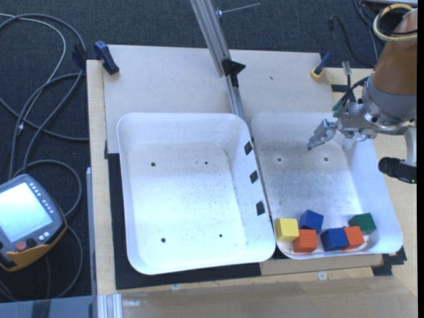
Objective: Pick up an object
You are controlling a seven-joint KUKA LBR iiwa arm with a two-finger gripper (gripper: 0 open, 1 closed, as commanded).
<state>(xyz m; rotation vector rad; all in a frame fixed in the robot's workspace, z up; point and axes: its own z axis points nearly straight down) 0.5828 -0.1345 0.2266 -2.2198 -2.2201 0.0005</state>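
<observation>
Six blocks (pixel 324 232) crowd the right bin's (pixel 291 177) near wall — the gripper (pixel 322 135), apparently empty, finger state unclear — risks nudging neighbours.

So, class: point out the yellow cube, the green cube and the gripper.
yellow cube (pixel 287 228), camera view, top face.
green cube (pixel 362 222), camera view, top face.
gripper (pixel 320 136), camera view, fingertip end.

Readable text: none on anything here.
Pendant screen (pixel 25 207): lit, left of the left bin (pixel 132 134), but too small and blurred to read.
</observation>
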